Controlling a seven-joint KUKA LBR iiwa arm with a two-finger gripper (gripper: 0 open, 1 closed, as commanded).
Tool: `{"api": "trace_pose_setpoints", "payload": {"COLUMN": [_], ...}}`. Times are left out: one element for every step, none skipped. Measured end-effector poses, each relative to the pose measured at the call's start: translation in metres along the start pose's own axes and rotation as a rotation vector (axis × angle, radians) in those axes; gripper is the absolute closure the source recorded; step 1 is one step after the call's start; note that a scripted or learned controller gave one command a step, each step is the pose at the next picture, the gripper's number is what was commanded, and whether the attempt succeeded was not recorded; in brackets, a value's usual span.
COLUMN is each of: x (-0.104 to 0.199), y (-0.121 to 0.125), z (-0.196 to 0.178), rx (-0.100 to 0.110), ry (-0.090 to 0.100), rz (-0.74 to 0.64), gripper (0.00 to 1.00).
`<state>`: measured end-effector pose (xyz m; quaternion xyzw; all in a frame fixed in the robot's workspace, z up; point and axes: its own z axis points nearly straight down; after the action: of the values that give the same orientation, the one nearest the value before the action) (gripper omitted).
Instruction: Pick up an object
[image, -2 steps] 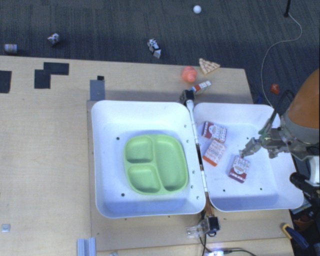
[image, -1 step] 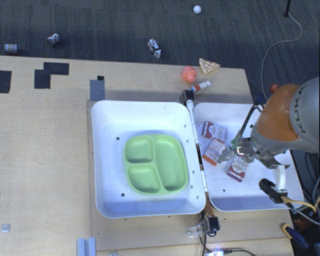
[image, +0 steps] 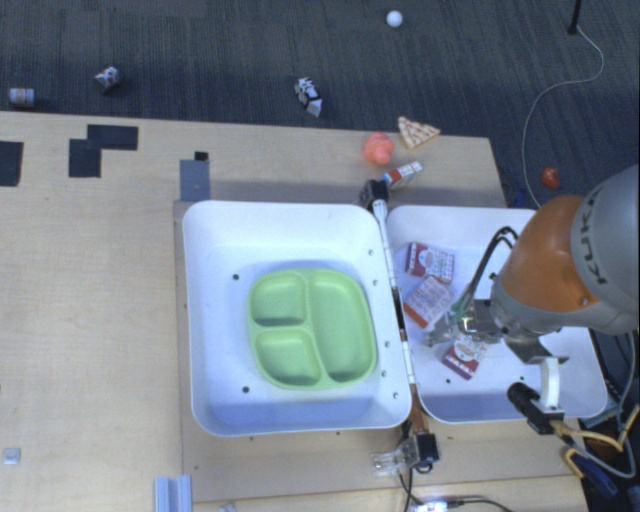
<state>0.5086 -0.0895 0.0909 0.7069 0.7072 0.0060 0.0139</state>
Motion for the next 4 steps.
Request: {"api": "trace_pose_setpoints", "payload": {"x": [0.000, -0.088, -0.118, -0.117], "y": [0.003, 0.013, 0.063, 0.065], "z": [-0.013, -0.042, -0.085, -0.096], "rx": [-0.007, 0.024, 0.022, 0.019], "ry": [0.001, 0.009, 0.009, 0.009], "rz": [-0.001, -0.001, -0.005, -0.010], "gripper": [1.00, 1.00, 1.00, 1.00]}}
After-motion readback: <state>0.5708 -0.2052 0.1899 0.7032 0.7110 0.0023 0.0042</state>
